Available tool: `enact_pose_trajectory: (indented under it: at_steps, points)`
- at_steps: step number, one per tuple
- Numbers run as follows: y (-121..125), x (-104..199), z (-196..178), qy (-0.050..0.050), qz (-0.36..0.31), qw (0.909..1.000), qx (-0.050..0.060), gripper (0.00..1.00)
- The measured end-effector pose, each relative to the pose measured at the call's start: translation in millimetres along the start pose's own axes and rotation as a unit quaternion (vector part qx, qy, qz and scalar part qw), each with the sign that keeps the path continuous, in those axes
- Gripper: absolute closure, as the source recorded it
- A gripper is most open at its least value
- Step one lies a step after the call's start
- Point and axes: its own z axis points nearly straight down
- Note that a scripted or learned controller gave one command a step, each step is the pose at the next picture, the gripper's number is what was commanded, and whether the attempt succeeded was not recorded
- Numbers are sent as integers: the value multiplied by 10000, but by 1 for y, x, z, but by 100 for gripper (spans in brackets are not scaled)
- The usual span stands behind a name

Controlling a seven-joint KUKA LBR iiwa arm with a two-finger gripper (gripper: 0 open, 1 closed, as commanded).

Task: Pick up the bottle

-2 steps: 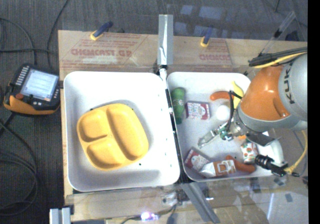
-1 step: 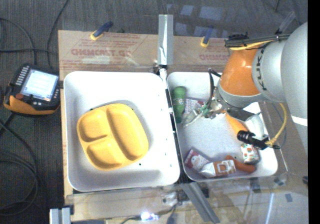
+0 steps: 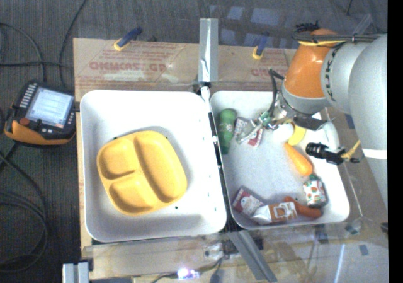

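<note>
End effector (image 3: 272, 118) low in right bin (image 3: 267, 168), near green bottle (image 3: 225, 127)

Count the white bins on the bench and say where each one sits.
2. The left bin holds a yellow divided plate. The right bin sits beside it and holds the green bottle against its left wall, among other small items.

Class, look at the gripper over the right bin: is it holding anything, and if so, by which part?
It cannot be told. The gripper hangs over a crumpled packet in the right bin. The green bottle lies untouched against the bin's left wall.
</note>
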Motion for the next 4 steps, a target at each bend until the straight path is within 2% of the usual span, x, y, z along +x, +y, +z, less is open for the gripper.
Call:
enact_pose_trajectory:
  at_steps: [1,2,3,4]
  points:
    - [-12,12,-1,-32,-1545,9880,18,0]
    - [-5,13,-1,-28,-2993,9541,24,0]
    - [-5,13,-1,-26,-2995,9541,21,0]
    - [-3,13,-11,-37,-2992,9542,-7,100]
